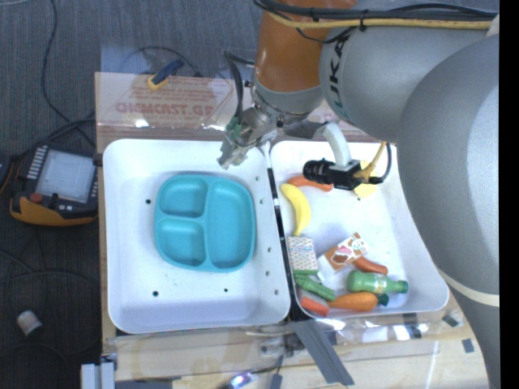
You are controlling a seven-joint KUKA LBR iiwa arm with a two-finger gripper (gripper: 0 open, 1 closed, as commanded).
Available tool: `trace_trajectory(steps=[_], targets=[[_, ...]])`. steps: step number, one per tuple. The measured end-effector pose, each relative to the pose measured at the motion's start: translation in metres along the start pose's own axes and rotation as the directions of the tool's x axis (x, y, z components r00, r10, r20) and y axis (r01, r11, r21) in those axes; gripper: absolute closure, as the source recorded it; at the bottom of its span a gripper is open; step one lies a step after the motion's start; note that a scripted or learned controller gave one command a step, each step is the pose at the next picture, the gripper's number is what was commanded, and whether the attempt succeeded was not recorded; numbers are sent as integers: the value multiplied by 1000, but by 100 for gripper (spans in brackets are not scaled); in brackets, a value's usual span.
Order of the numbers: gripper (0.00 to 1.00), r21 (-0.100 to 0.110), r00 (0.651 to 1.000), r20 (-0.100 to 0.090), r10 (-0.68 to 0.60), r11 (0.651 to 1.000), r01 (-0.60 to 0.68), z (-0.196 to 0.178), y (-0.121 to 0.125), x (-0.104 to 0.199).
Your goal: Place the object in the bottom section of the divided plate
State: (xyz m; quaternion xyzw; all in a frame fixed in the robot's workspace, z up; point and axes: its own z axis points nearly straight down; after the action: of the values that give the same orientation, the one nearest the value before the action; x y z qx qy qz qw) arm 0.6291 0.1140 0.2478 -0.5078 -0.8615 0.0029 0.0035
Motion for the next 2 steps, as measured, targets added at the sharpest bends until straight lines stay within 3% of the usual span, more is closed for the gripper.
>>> trace_trajectory(steps=[1,2], targets=[[100,4,994,1,111,994,-111,92,-16,90],[0,3,994,1,112,994,-112,92,-16,90]])
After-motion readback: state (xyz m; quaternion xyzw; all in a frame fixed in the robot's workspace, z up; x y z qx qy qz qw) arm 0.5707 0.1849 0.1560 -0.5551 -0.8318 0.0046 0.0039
